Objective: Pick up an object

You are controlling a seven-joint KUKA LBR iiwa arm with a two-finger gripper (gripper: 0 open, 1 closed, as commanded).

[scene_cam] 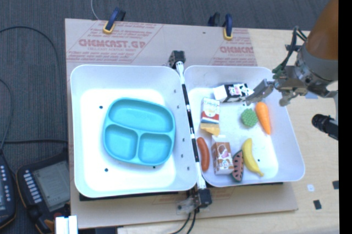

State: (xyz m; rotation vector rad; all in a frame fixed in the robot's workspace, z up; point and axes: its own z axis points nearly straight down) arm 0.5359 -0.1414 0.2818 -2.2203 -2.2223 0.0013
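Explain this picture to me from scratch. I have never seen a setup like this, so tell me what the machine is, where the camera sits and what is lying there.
The single camera sits above a bench and looks down at a slant. The grey and orange machine at the right is a robot arm; its gripper hangs over the upper right part of the right bin, with nothing seen between its fingers. The left bin holds a blue divided tray. The right bin holds toy food: a carrot, a banana, a green round piece, a watermelon slice, a sausage and a few small cartons. The arm's job is to pick one up.
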